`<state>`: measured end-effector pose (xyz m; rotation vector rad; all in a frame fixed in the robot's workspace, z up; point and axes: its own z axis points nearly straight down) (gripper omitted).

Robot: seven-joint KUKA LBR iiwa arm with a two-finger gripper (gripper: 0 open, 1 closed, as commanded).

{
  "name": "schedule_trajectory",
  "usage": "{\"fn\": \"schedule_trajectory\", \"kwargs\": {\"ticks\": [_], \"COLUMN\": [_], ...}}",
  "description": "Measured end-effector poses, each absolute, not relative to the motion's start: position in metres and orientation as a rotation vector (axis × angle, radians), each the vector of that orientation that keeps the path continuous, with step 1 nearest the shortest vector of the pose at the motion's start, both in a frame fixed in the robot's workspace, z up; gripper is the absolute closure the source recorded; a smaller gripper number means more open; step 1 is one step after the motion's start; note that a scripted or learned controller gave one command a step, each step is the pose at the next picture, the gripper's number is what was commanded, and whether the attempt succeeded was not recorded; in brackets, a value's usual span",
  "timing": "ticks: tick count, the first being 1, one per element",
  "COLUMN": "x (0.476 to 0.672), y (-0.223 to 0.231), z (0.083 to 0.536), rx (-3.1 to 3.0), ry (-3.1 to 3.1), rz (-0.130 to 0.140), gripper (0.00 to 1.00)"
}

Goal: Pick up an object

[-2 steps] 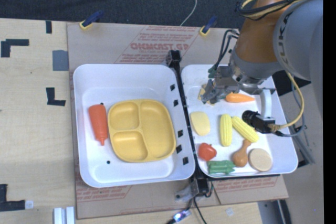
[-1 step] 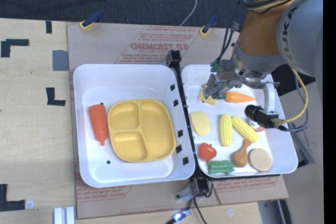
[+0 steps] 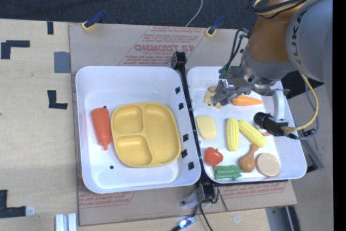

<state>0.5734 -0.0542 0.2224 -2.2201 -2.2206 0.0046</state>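
**Down in the right bin, pincer among the toy food**

Down at the far end of the right bin (image 3: 298,170), the pincer (image 3: 220,93) hangs low over the white floor, and its state cannot be told from this angle. An orange carrot (image 3: 247,100) lies just beside it on the arm's side, touching or nearly touching the metal parts. A small yellow piece (image 3: 208,98) sits just on its other side, near the divider between the bins.

Nearer the camera, a pale yellow slice (image 3: 206,127) lies flat, with two corn cobs (image 3: 232,134) next to it, one upright in the picture and one slanting toward the bin's right wall. Below them rest a red tomato (image 3: 213,156), a green pea pod (image 3: 227,172), a brown drumstick (image 3: 248,158) and a round bun (image 3: 267,164), all crowded together in the near corner.

The left bin (image 3: 86,84) holds a yellow divided plate (image 3: 145,133) and an orange-red sausage-like piece (image 3: 101,126) just beside it. Both bins sit on cardboard (image 3: 157,46) on the tabletop (image 3: 32,116).
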Motion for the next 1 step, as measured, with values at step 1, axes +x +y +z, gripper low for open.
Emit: {"fn": "schedule_trajectory", "kwargs": {"ticks": [1], "x": [0.5795], "y": [-0.0331], "z": [0.2228], "rx": [-2.217], "ry": [-2.224], "rz": [0.002], "gripper": [1.00]}}
